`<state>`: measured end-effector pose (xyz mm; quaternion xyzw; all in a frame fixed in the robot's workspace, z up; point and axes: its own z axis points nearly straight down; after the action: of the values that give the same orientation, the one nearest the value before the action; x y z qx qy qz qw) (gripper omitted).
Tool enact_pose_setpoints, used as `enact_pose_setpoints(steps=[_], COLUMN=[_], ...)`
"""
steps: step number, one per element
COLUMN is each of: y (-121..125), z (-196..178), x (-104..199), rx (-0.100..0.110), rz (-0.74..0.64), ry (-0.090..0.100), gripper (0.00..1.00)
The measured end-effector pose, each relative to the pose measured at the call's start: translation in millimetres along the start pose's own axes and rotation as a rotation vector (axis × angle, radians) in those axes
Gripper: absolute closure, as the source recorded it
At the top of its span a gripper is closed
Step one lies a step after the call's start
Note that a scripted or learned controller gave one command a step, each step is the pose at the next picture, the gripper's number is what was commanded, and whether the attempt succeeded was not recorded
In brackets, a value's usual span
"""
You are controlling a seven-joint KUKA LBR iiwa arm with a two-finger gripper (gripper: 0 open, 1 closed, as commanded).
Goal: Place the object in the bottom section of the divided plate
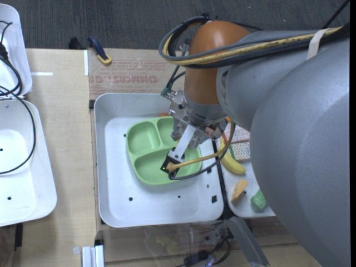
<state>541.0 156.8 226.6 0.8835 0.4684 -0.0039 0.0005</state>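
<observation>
My gripper (188,128) hangs over green plate (135,159), above dividers. Grip open or clenched: cannot tell, hidden under wrist. Bottom section (146,174) lies toward view's lower edge from me. Likely object, banana (235,164), sits right of plate.

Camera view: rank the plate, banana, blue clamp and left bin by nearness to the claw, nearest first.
1. Plate: right under the claw.
2. Banana: just to the view's right of the claw, slightly lower.
3. Blue clamp: on the bench at the view's upper left.
4. Left bin: at the view's far left edge.
</observation>
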Motion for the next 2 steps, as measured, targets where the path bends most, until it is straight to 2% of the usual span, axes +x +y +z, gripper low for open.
enact_pose_setpoints(steps=[1, 2], y=[-59.2, -59.0], z=[-23.3, -23.2], x=[-26.6, -26.7], rx=[0.001, 0.000], rz=[0.086, 0.087], ry=[0.001, 0.001], gripper=[1.00, 0.00])
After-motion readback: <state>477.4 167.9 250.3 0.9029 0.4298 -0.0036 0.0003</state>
